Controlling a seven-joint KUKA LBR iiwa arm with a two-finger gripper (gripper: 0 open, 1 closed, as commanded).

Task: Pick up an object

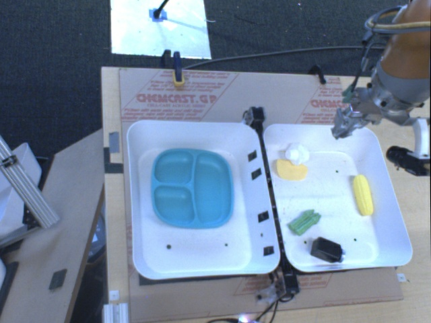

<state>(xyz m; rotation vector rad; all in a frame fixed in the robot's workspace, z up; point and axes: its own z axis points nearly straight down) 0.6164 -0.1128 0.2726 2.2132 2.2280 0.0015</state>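
While the hand point(341, 128), grip unreadable, hangs over the right bin's point(390, 247) far edge, the corn point(363, 194) lies nearer.

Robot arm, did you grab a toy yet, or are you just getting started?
Just getting started. Nothing is picked up: the yellow corn, the green piece, the black block and the yellow-and-white piece all lie in the right bin. The tool is above that bin's far edge, carrying nothing. Left to do: come down, grab one, lift it.
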